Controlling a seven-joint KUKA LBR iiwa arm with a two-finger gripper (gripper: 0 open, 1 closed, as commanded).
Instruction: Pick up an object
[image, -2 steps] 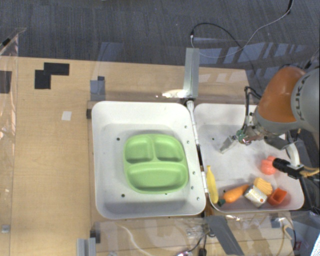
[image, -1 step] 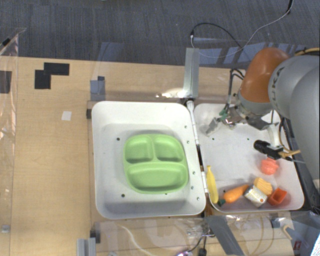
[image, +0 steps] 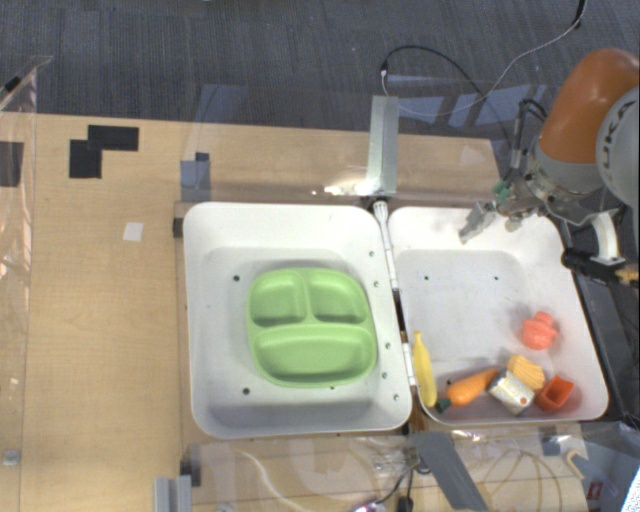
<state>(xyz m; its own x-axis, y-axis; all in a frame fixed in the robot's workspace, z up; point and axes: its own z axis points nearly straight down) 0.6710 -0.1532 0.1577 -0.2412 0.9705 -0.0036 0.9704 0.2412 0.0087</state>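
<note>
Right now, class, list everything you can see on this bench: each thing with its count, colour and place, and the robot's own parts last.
Bins: 2, white, side by side; left bin, right bin.
Divided plate: 1, green, middle of left bin.
Banana: 1, yellow, right bin's left wall.
Carrot: 1, orange, right bin's near edge.
Corn piece: 1, yellow and white, beside carrot.
Block: 1, red-orange, near right corner.
Round toy: 1, pink-orange, right side.
Arm: 1, grey and orange, upper right.
Gripper: 1, grey, over right bin's far edge.

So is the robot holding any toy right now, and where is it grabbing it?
No. The gripper is up over the far edge of the right bin with nothing between its fingers. The toys lie at the bin's near side, like the carrot.
</note>
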